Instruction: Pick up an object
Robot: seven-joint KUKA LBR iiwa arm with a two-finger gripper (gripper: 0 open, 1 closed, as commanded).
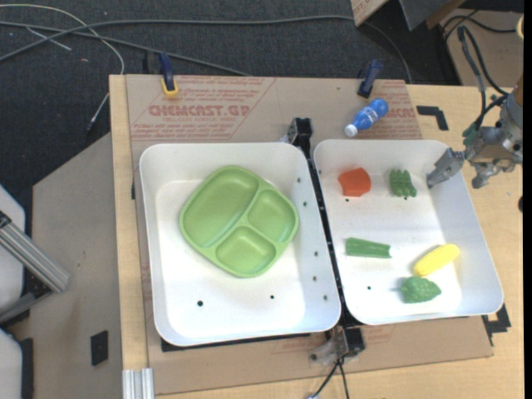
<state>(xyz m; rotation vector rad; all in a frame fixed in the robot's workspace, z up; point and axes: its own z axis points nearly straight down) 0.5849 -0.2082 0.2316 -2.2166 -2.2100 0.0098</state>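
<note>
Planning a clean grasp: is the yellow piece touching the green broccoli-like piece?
Cannot tell. The camera view shows the yellow piece just above the green broccoli-like piece, with no plain gap.

The arm is cut off by the right edge, only its wrist being seen above the gripper. The gripper's far finger is partly lost in blur. Left of the gripper, the small blue bottle carries a label too small to be read.
</note>
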